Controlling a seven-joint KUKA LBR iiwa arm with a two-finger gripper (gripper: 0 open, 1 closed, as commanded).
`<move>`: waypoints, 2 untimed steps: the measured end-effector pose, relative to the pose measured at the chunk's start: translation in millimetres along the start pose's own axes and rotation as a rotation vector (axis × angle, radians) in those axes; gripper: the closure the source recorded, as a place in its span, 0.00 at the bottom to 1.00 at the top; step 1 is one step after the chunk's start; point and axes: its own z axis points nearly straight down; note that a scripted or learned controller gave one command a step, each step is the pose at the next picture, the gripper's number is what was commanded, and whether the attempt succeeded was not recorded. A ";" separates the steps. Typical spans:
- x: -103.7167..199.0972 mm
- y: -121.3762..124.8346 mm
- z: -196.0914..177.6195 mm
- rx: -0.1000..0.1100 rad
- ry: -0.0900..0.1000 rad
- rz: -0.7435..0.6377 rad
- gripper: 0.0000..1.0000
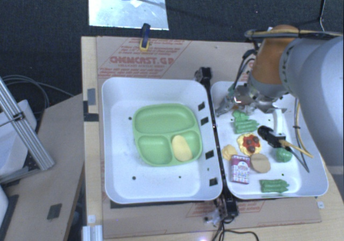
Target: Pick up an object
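In left bin (pixel 115 127): one green tray (pixel 161 121), one yellow piece (pixel 182 147).

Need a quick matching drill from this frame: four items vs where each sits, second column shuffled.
Items:
1. yellow food piece
2. red carton
3. green divided plate
4. end effector

Places:
A. left bin, on its floor
B. right bin, near the front edge
C. lower right compartment of the plate
D. over the back of the right bin

Pairs: 1-C, 2-B, 3-A, 4-D
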 end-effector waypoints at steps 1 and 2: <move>-3.0 29.0 -110.8 -0.013 -0.001 0.002 0.00; -52.0 27.0 -271.1 -0.019 -0.006 0.011 0.00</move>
